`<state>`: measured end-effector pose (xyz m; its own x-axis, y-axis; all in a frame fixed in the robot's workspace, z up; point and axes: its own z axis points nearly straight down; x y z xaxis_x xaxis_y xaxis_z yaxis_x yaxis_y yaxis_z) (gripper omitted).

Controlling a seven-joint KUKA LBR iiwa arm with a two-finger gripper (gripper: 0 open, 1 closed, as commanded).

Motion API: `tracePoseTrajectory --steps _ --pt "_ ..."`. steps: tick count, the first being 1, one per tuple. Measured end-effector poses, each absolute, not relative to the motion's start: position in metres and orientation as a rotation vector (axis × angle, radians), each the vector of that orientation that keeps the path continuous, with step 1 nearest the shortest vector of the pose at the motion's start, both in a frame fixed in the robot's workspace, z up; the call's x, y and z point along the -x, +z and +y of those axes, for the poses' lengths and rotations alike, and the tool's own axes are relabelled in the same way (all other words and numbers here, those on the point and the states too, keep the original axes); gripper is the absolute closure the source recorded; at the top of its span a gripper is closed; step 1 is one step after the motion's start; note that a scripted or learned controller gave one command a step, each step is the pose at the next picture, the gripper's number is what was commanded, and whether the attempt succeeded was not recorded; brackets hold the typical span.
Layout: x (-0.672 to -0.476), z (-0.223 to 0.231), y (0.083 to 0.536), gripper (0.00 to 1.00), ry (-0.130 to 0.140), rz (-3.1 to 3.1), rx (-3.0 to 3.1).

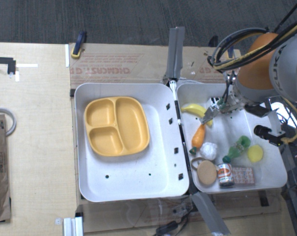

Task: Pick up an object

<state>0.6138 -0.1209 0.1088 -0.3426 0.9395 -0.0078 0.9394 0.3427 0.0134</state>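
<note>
Gripper [209,113] hovered over banana [195,110] in right bin [281,178], apparently lining up a grab; finger spread could not be told.

Bright, even light falls from overhead, and the 2 white bins [123,191] nearly wash out. Shadows are soft and short under the yellow tray [117,127]. The floor [114,9] up top stays dim. Small items blur slightly, perhaps from coarse resolution; lines look straight.

plate [117,126]: matt yellow plastic | bins [133,188]: smooth white plastic | can [226,174]: shiny metal
</note>
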Motion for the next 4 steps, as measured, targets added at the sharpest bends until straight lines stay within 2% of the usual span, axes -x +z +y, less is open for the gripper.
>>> tracePoseTrajectory --steps 1,2,3,4 --pt "-0.627 -0.114 0.104 0.0 -0.03 2.559 -1.842" --pt "-0.629 -0.122 0.116 1.0 -0.038 2.54 -1.832" --pt "-0.628 -0.121 0.116 0.0 -0.039 2.542 -1.833" --pt "-0.598 -0.101 0.093 0.0 0.001 2.728 -1.551"
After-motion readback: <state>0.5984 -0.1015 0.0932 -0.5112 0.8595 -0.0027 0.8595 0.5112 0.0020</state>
